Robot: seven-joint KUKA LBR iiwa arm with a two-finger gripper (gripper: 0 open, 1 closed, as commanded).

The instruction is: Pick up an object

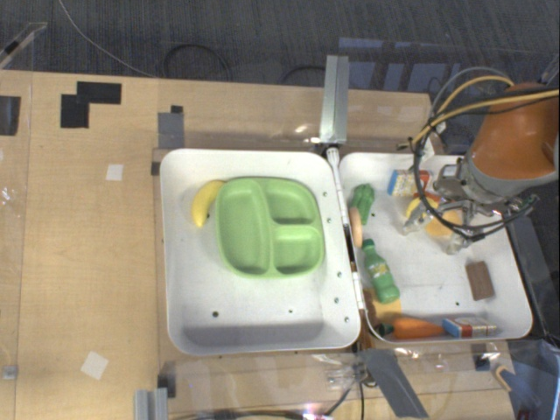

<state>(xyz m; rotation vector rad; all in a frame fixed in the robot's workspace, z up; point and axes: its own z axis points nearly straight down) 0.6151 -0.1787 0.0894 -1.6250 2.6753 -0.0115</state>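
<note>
Camera view cannot tell the tool's (452, 221) closure; a clean descent onto the yellow item (435, 224) directly beneath suits best.

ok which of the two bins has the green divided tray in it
The left bin. The green divided tray lies in it with a banana at its left edge; the right bin holds a green bottle and other small items.
</note>
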